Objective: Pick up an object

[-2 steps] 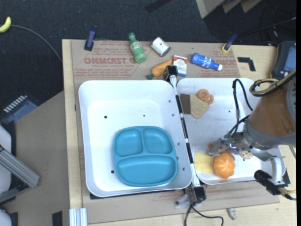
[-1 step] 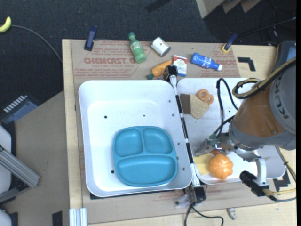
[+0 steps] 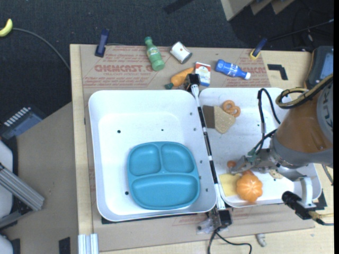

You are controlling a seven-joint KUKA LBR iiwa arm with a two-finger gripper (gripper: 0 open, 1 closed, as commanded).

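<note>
i see gripper [image 3: 253, 162] low in right bin [image 3: 241, 136], just above orange [image 3: 249, 187] at near edge. can't tell claw opening or any hold. blue tray [image 3: 163, 174] in left bin [image 3: 114, 136].

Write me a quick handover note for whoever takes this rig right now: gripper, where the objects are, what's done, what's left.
Gripper: low in the right bin, just above the orange; whether its fingers are open or shut cannot be made out.
Right bin: orange near the front wall, yellow piece beside it, pretzel and tan bread slice toward the back.
Left bin: blue divided plate.
Done: arm is down among the objects.
Left: nothing visibly held; a grasp and lift are yet to be confirmed.
</note>
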